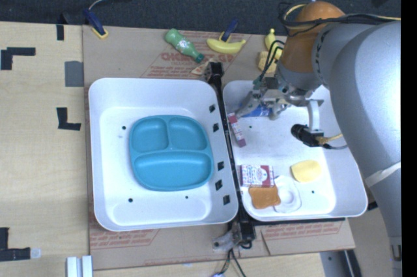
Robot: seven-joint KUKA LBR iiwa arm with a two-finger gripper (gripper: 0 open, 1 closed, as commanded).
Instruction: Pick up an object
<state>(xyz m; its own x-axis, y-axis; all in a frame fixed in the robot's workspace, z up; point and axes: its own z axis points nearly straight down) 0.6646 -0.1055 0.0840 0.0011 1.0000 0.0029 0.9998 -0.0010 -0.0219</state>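
— What sits left of the black divider point(221, 139)?
— The left bin point(107, 96), with a blue plate point(171, 152) in the middle.

— And right of the divider?
— The right bin point(342, 194). A red packet point(255, 174), a brown piece point(263, 197) and a yellow piece point(305, 171) lie near its front. The gripper point(264, 103) is low at its back, over a small blue-and-white thing point(253, 111).

— Is it holding that?
— I cannot tell.
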